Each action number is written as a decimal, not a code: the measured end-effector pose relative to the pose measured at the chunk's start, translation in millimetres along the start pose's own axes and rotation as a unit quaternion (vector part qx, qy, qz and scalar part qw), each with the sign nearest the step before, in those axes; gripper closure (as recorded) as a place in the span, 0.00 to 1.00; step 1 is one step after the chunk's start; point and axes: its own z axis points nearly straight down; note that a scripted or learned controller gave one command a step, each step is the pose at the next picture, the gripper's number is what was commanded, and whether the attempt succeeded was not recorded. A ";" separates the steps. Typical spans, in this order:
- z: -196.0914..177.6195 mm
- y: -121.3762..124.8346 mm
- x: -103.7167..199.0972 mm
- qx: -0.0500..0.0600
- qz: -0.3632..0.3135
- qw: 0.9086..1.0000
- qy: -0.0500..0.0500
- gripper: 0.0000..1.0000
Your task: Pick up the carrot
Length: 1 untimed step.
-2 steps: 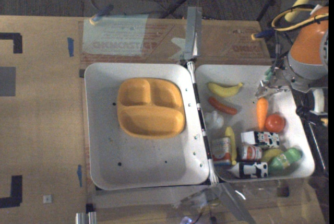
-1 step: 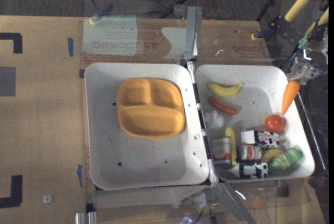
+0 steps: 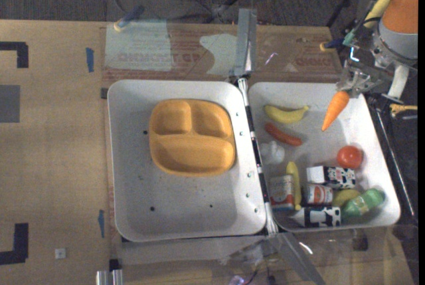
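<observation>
Holding the carrot [image 3: 335, 110] by its top, our claw [image 3: 350, 86] looks closed on it; we lift slowly, straight up.

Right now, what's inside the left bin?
A yellow-orange divided tray lies in the left bin, on its floor. Whatever is beneath the tray is covered. Dark specks dot the bare floor.

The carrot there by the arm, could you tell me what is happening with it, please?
The arm reaches in from the right, and its tool grips the thick end of the carrot. The carrot hangs tilted over the right bin, near the far corner. The banana, tomato and cartons lie below. The left bin holds an orange tray.
</observation>
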 end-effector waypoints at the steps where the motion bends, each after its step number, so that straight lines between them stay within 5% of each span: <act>1: -130.2 1.5 -18.3 0.000 0.163 0.987 0.000 1.00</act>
